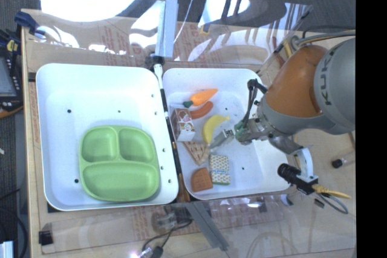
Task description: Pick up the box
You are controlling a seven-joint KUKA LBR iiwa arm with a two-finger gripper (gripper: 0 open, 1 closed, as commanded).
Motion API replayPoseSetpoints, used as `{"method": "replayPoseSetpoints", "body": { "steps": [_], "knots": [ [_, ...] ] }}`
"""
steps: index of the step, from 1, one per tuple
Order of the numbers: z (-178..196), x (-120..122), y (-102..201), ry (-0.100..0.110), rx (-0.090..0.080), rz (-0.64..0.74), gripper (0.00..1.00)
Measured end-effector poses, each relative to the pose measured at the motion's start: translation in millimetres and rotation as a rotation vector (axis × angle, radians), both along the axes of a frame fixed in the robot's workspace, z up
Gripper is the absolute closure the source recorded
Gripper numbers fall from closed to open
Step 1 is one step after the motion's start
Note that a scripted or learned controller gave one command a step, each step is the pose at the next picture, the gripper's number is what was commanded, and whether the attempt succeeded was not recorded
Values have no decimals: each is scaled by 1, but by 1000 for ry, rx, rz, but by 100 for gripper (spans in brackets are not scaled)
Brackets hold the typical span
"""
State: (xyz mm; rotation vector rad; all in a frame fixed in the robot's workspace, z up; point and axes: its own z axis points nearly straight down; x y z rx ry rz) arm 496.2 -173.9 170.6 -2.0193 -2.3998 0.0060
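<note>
Box (pixel 183 122) upright against left wall of right bin (pixel 242 77), just left of banana (pixel 214 127). End effector (pixel 225 136) just right of banana, low over bin floor; finger state impossible to tell. Box's long axis roughly along wall.

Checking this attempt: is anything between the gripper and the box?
Yes. The gripper sits right of the box in the right bin, and the banana lies between them, close beside the gripper.
</note>
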Motion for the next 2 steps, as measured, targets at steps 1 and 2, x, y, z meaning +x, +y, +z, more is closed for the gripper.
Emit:
{"method": "replayPoseSetpoints", "body": {
  "steps": [1, 2],
  "knots": [
    [-76, -17, 14, -12, -1, -70, 0],
    [-65, -15, 11, -15, -6, -66, 100]
  ]
}}
